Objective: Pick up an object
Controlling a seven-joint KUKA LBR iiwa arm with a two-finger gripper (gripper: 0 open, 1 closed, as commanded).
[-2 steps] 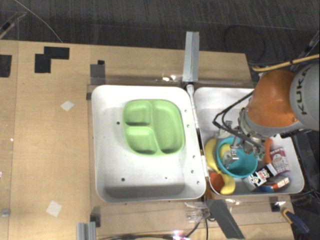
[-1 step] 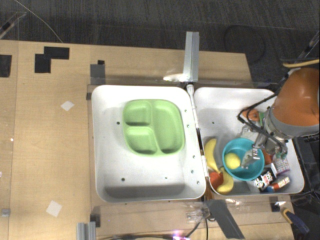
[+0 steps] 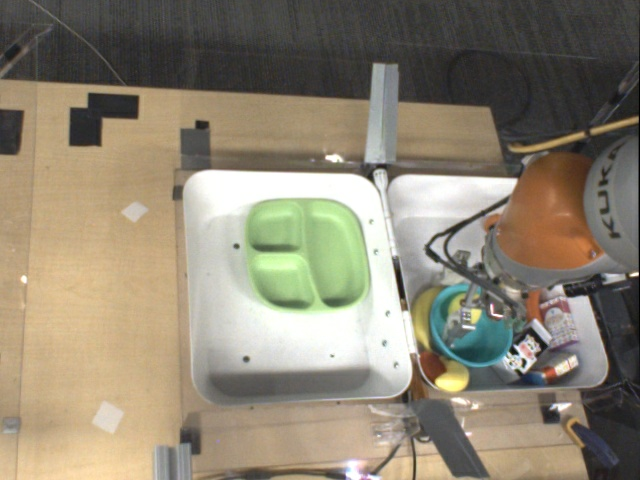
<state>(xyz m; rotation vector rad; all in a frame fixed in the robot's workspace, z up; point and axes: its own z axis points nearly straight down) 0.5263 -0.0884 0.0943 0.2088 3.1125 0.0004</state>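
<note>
My gripper [image 3: 468, 318] hangs low over the right bin [image 3: 440, 203], just above the left inner side of a teal bowl [image 3: 487, 346]. The grey arm with its orange band [image 3: 548, 218] covers the bin's right middle and hides part of the bowl. A yellow rounded object [image 3: 452, 377] lies at the bowl's front left, next to a small orange piece [image 3: 431, 365]. More yellow [image 3: 424, 315] shows to the left of the bowl. I see nothing held by the gripper.
A green divided plate [image 3: 305, 253] lies in the left bin [image 3: 215, 298]. Small packets [image 3: 556, 323] and a red-and-blue item [image 3: 556, 370] crowd the right bin's front right corner. A metal post [image 3: 382, 118] stands behind the divider between the bins.
</note>
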